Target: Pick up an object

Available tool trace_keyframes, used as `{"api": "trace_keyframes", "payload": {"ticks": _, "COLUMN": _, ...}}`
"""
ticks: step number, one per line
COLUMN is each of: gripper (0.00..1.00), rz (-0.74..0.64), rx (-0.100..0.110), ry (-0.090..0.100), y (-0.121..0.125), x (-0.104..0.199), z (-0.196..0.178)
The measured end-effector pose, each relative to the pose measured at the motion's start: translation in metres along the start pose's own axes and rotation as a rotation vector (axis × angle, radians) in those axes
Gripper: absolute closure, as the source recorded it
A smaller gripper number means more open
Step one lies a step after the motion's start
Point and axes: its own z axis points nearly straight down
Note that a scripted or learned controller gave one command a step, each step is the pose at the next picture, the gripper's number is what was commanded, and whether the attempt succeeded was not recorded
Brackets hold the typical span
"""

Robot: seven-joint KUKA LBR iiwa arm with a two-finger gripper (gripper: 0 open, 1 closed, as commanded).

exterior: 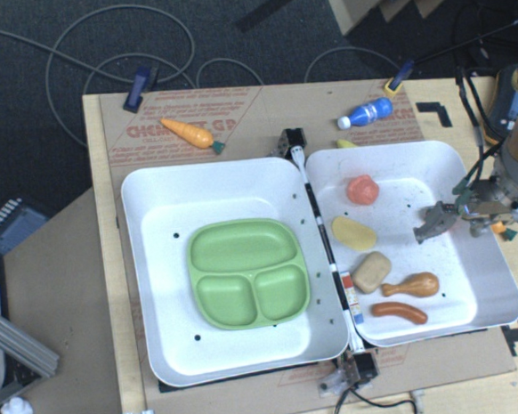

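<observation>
Right bin [493, 290]: gripper [424, 231] at three o'clock, fingers apart, clasping nothing. Drumstick [412, 285] and sausage [398, 312] at six o'clock.

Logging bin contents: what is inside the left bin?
The left bin holds a green divided plate with three compartments, nothing in them. The bin floor beneath the plate is covered, so anything under it cannot be seen.
</observation>
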Motion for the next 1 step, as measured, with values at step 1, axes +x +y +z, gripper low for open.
{"api": "trace_keyframes", "payload": {"ticks": 1, "gripper": 0.0, "rz": -0.001, "rx": 0.003, "ry": 0.001, "y": 0.1665, "x": -0.002, "z": 0.156}}
